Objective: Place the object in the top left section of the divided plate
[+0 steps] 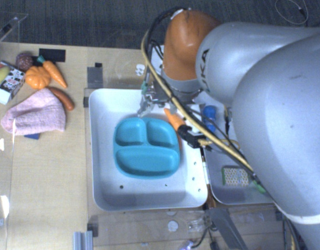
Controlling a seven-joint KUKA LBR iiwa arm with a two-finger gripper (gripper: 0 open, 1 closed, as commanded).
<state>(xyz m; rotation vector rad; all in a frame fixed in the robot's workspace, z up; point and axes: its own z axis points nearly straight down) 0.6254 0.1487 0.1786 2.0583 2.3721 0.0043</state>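
Note:
A blue divided plate point(147, 148) lies in the left white bin point(105, 186), with two small sections at its far side and one large section nearer the front. An orange carrot-shaped toy point(174, 119) lies tilted at the plate's far right rim, partly under black and yellow cables. My gripper point(145, 105) hangs just beyond the plate's far edge, above the divider between the two small sections. It is to the left of the orange toy and apart from it. Nothing lies in the plate's sections.
The arm's big grey body covers most of the right bin point(222, 194), where a blue object point(209, 113) and a meshed pad point(235, 176) show. On the bench at left lie a pink cloth point(35, 114), a toy pumpkin point(37, 77), a carrot point(56, 73) and a sausage point(63, 98).

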